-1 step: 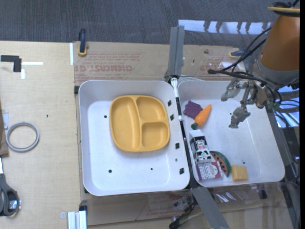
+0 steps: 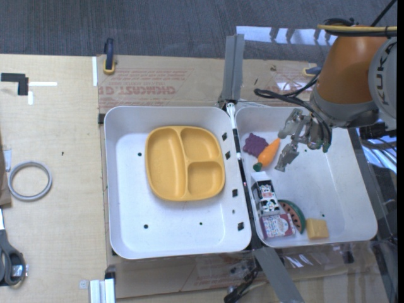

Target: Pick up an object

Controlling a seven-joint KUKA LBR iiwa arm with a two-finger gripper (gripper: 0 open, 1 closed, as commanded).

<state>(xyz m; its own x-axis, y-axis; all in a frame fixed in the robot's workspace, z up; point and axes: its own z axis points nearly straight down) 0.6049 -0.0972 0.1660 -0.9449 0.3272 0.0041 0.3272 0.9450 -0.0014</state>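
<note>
In the right bin my gripper hangs over the upper middle, fingers pointing down and to the left, spread apart with nothing between them. Just left of the fingertips lies an orange toy carrot with a green top. A purple toy sits against the carrot's far left side. Near the bin's front lie a small printed carton, a watermelon slice and a tan block.
The left bin holds a yellow divided plate. A grey divider post stands between the bins at the back. A tape roll and scissors lie on the wooden bench at the left.
</note>
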